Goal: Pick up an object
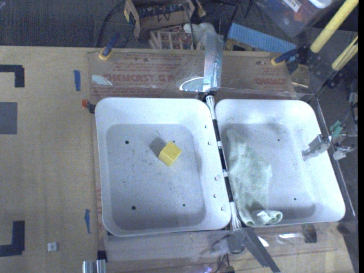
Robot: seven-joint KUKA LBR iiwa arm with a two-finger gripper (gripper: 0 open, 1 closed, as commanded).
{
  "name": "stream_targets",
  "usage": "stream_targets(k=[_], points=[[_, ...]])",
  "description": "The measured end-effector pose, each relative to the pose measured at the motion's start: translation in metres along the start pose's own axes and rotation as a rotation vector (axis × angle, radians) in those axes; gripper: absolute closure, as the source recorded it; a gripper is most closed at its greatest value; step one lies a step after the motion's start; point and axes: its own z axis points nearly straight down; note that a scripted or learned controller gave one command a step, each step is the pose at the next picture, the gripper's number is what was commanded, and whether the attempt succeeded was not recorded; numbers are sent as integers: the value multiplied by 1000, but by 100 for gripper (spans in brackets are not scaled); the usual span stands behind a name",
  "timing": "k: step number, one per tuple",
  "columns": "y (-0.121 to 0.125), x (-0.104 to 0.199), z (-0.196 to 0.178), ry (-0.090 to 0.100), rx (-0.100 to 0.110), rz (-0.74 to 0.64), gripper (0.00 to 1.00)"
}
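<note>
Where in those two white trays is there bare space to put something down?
Left bin: bare floor all around the yellow block. Right bin: the pale cloth crowds its left side; its right half is free.

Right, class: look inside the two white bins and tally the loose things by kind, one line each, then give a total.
Yellow block, in the left bin: 1
Pale green cloth, in the right bin: 1
Total: 2

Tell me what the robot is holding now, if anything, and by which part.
Nothing is held. The yellow block lies loose in the left bin, and the pale green cloth lies loose in the right bin.
</note>
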Motion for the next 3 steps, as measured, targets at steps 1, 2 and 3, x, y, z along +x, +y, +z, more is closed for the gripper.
stream_targets(k=[1,2,3], points=[[0,57,157,-2,-12,161,0],[1,56,146,-1,-17,164,100],[26,107,62,-1,0,408,100]])
